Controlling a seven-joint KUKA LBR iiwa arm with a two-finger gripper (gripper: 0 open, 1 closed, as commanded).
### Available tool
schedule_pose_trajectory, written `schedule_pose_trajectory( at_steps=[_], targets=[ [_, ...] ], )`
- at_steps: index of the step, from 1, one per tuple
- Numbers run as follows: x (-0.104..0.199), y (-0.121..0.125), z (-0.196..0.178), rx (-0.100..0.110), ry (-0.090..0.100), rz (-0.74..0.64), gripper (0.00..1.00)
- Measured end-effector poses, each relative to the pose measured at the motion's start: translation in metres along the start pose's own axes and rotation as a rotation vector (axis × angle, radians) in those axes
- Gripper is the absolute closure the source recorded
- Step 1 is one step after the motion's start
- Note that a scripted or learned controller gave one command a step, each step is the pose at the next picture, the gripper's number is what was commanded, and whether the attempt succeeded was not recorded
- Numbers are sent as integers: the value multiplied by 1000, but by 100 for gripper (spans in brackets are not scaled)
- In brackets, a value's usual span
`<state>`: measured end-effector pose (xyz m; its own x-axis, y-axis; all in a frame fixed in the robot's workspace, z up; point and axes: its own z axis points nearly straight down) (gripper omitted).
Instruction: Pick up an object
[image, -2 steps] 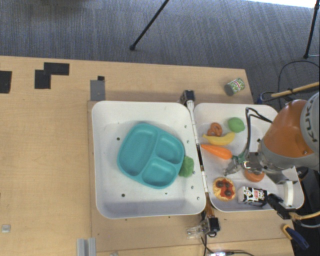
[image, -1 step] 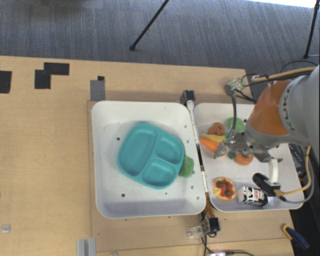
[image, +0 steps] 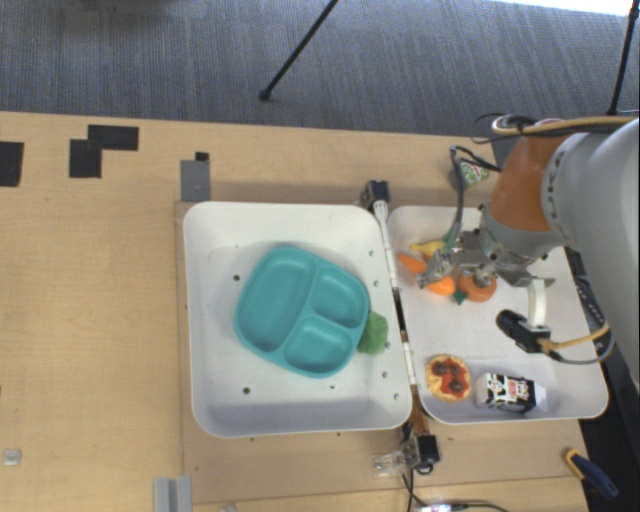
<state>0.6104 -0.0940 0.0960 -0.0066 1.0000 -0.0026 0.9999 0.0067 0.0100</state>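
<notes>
My gripper (image: 458, 268) is low in the right bin (image: 570, 400), at its upper middle, over a cluster of small toys. Around it lie an orange carrot-like piece (image: 410, 264), an orange chunk (image: 440, 287), a round orange piece (image: 481, 291) and a yellow piece (image: 428, 246). The gripper touches or nearly touches the orange pieces, but I cannot see anything held. The arm's grey body and orange band (image: 520, 190) hide the bin's upper right.
A toy pizza (image: 448, 376) and a black-and-white carton (image: 510, 391) lie at the right bin's front. The left bin (image: 215, 400) holds a teal divided plate (image: 303, 310) with a green piece (image: 374, 333) at its right edge. A black cable end (image: 520, 330) hangs from the arm.
</notes>
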Motion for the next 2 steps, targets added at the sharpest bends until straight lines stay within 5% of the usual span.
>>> schedule_pose_trajectory(
  at_steps=[1,2],
  targets=[
    [-1,2,-13,-5,-3,-5,100],
    [40,29,-177,-1,3,-1,100]
  ],
)
